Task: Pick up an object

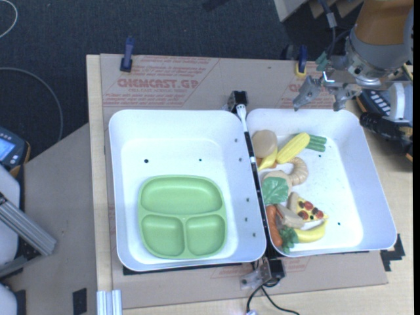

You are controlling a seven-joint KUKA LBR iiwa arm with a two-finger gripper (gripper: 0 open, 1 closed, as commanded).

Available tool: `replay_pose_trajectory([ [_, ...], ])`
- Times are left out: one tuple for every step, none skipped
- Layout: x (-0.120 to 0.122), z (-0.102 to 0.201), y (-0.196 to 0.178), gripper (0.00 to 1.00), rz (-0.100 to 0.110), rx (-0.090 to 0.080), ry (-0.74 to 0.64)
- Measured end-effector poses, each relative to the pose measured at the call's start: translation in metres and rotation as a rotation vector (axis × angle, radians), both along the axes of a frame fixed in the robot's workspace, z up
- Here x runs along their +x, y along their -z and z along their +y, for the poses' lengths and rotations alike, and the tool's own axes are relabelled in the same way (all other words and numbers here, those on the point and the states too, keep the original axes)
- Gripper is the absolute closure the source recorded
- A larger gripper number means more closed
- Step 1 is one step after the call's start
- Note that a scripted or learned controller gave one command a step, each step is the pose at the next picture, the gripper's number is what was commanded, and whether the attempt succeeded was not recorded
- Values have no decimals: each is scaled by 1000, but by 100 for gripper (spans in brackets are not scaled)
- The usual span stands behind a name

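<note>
Nearest the lens, along the bottom edge, a black clip (272, 269) sits where the two white bins meet at their front corners, with a cable trailing down from it. Left bin (121, 176) holds a green three-compartment tray (182, 215) lying flat in its front half; bare white floor runs behind the tray to the far wall. Right bin (367, 182) carries all the toy food, crowded against its left wall: a tan potato-like piece (264, 142) at the back, a yellow corn cob (293, 147) with a green stem end (317, 143) just beside it, a beige curved piece (298, 171), a green leaf (275, 190), a pizza slice (304, 209), a banana (314, 233) under it, and a carrot (273, 224) with a green top (287, 236) touching the divider. The right half of this bin's floor is bare, giving free room along the right and front walls. Both bins rest on a brown board (164, 84), which is held by blue clamps (126, 54) at its far edge. Gripper (323, 98) hangs over the far rim of the right bin, its two fingers (304, 97) spread apart with nothing between them, well apart from the corn cob. Above it rise the grey wrist and the orange band (387, 8).
</note>
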State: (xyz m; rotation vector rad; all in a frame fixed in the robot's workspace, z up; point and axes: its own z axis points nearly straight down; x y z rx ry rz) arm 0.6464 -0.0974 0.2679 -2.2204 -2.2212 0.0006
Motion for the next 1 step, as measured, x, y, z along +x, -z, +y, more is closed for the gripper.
replay_pose_trajectory([
  [-114, 27, 89, 0, 17, 4, 2],
])
